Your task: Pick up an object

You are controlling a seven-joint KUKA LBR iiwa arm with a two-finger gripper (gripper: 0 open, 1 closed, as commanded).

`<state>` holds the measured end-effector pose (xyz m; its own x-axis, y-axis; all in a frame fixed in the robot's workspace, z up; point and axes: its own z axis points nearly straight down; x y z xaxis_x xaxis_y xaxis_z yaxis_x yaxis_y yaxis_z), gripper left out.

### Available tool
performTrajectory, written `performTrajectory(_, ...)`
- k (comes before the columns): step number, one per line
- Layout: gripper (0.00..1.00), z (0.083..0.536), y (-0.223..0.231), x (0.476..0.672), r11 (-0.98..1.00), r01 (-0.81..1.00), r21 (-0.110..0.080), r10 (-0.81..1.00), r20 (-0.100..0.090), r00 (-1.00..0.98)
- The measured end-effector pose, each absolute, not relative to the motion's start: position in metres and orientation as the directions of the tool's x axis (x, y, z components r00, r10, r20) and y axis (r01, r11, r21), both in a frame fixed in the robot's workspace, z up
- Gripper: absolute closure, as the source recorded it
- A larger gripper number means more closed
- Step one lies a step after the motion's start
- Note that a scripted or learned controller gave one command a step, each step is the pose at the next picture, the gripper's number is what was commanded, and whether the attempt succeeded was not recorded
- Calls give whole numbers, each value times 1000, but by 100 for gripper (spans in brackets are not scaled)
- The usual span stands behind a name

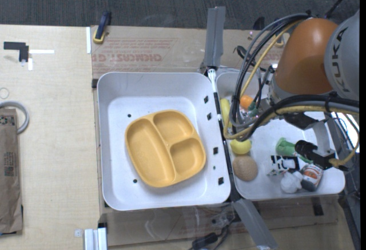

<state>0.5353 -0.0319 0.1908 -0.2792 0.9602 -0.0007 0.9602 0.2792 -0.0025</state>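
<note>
Arm [311,57] hangs over the right bin [263,189], wrist and cable loom masking the back half. Gripper itself hidden beneath the orange band — cannot tell how it stands, or whether it carries anything.

Step in hand, by my reading: positioning over the right bin for a grasp, nothing lifted clear yet.

Candidates lie in the front half of that bin — brown round object [246,168] near the dividing wall, yellow fruit [241,145] just behind it, green piece [285,146], white lump [290,182] beside a small red-and-white item [311,175].

Left bin [108,129] holds a yellow divided plate [164,147].

Next move calls for a clean descent onto one piece, clear of neighbours.
</note>
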Motion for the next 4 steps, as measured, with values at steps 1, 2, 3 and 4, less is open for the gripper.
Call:
performTrajectory(1, 0, 153, -102, 477, 247, 969, -4, 969, 0, -247)
performTrajectory(2, 0, 151, -155, 559, 545, 838, 1, 838, -2, -545)
performTrajectory(3, 0, 100, -136, 651, 462, 887, 1, 887, -3, -462)
performTrajectory(4, 0, 91, -111, 634, -110, 994, -1, 994, -2, 110)
